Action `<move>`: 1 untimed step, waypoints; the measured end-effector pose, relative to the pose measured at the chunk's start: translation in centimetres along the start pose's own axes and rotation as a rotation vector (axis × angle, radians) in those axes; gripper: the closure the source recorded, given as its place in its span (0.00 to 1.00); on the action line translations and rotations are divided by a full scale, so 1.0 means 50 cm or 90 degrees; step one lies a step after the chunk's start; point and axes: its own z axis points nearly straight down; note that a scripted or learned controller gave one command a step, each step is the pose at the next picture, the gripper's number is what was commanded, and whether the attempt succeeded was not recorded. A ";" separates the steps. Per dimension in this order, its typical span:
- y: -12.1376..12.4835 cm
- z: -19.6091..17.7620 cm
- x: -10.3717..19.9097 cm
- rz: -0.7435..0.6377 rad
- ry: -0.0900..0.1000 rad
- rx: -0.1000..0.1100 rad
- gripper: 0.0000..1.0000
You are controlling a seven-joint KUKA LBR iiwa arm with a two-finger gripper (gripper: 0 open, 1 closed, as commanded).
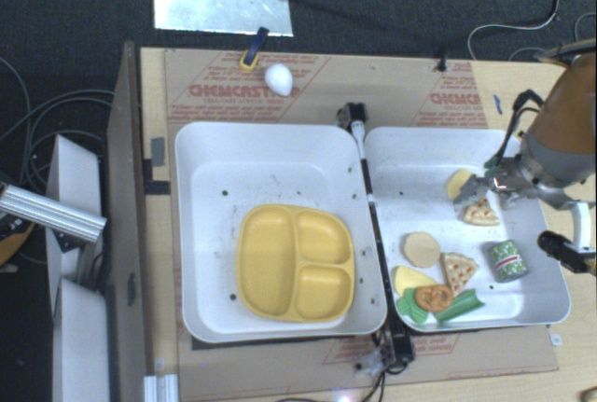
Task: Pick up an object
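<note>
- You are looking down on two white bins side by side: the left bin (201, 204) is holding a yellow divided tray (296, 261), and the right bin (410, 158) is holding the toy food.
- The arm (567, 125) is reaching in from the right, and the gripper (494, 183) is sitting low over the upper right part of the right bin.
- The gripper is hanging just above a pizza slice (480, 213), with a yellow piece (458, 181) just to its left; whether it is touching either one, you cannot tell.
- You cannot tell whether the fingers are spread or closed: they are too small and blurred here.
- Lower in the same bin, a round tan cookie (421, 249) is lying beside a second pizza slice (458, 270).
- A green can (506, 260) is lying on its side near the right wall.
- At the bin's front edge, a pretzel (433, 298) is resting on a green leafy piece (454, 306), next to a pale yellow wedge (408, 279).
- Behind the bins, a white egg (278, 78) is sitting on the cardboard.
</note>
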 end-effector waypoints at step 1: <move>0.113 0.095 0.030 -0.005 0.000 -0.007 0.00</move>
